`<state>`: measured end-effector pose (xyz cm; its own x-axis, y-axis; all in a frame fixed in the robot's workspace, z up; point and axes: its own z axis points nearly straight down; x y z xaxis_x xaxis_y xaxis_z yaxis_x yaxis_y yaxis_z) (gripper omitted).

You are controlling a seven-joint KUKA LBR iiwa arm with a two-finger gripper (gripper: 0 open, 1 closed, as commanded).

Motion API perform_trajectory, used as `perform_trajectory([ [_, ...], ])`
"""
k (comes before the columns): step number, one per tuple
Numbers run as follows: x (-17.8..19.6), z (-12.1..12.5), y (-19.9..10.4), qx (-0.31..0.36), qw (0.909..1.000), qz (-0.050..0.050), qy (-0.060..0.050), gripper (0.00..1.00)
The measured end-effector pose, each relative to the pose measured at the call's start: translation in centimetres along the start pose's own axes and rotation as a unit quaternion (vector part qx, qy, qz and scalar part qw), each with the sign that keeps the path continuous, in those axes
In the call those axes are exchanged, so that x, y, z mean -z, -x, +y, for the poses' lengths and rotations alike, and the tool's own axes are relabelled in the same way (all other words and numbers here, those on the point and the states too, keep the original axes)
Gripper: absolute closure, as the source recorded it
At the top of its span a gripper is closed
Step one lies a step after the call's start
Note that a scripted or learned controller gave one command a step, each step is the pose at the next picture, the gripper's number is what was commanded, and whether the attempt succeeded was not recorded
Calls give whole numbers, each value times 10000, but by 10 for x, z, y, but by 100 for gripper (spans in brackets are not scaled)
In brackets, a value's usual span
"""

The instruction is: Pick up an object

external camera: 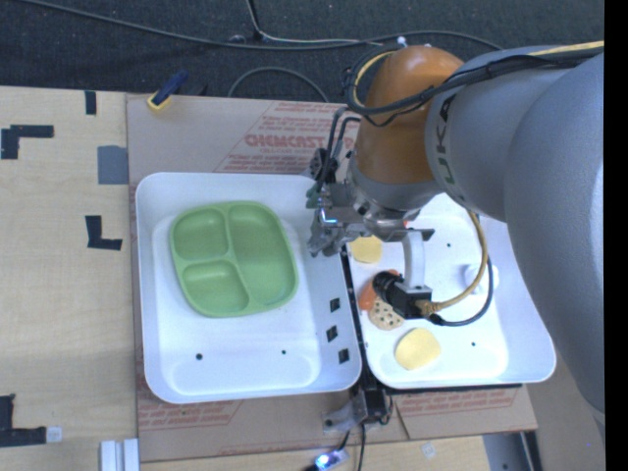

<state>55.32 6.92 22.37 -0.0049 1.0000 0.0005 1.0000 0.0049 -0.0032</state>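
Note:
My gripper [327,232] hangs over the wall between the two bins, at the right bin's left side. Just right of it lies a small pale yellow round piece [367,251]. Lower in the right bin [510,361] sit an orange piece [367,298], a brown speckled cookie-like piece [385,316] and a larger yellow block [417,349]. Nothing shows as held. The arm's orange band and grey body hide the back of the right bin.
A green divided plate [234,258] lies in the left bin [226,376], toward its back. Both bins rest on a cardboard sheet [235,135] on the wooden bench. Cables run across the dark floor behind.

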Motion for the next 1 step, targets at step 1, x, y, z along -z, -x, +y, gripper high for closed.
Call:
perform_trajectory([
  [1, 2, -27, -32, -9, 10000, -3, -3, 100],
])
